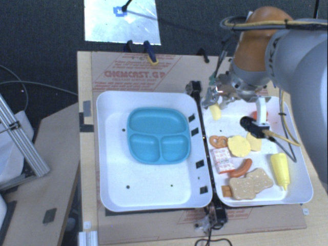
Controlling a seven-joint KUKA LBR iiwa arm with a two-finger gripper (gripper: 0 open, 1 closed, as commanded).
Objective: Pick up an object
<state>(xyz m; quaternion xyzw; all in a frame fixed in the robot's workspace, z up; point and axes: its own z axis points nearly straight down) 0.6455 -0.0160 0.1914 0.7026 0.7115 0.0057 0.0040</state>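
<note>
Small pale-yellow block beneath end effector in right white bin; grip state impossible to tell.

We see 1 arm coming in from the right of the camera view, its broad grey body filling the upper right corner. The orange band sits above the wrist, which points down and to the left. Below it the gripper hangs low, close to the surface beneath. We make out metal parts and cables around the wrist, but the tips are small and blurred, so we cannot judge how they are set.
</note>
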